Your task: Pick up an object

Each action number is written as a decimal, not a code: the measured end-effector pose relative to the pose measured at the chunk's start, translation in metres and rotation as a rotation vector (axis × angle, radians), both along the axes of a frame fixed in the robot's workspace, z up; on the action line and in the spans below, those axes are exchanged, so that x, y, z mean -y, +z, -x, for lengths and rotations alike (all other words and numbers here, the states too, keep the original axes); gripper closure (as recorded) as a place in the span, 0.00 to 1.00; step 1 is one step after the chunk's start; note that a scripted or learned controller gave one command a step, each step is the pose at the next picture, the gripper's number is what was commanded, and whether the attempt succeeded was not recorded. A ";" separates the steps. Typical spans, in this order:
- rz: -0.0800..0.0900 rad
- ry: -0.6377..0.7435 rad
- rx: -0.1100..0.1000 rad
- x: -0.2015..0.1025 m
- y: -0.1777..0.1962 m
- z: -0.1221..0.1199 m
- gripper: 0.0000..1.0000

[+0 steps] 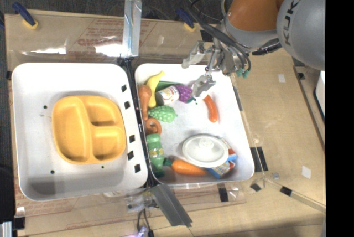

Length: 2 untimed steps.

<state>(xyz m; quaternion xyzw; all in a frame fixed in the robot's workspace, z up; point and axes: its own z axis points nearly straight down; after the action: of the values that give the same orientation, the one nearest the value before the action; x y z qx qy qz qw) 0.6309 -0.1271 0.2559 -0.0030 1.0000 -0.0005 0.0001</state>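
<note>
The gripper (202,85) hangs over the right bin (241,119) beside the purple grapes (185,92), fingers apart, gripping nothing (pick not yet made).

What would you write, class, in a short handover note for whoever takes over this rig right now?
Gripper: over the right bin's far end, beside the purple grapes; nothing visible between its fingers.
Right bin also holds a banana, a red sausage, a green bunch, a white lid and a carrot.
Left bin: yellow tray.
Done: nothing lifted.
Left: grasp and raise one object.
</note>
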 end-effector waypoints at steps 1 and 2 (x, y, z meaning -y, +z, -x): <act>-0.004 -0.014 -0.012 0.040 -0.144 0.018 0.00; 0.001 0.129 -0.001 -0.009 -0.155 0.038 0.00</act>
<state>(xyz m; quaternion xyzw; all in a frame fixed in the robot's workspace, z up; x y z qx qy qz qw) 0.5925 -0.1177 0.1005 -0.0673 0.9977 -0.0009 -0.0003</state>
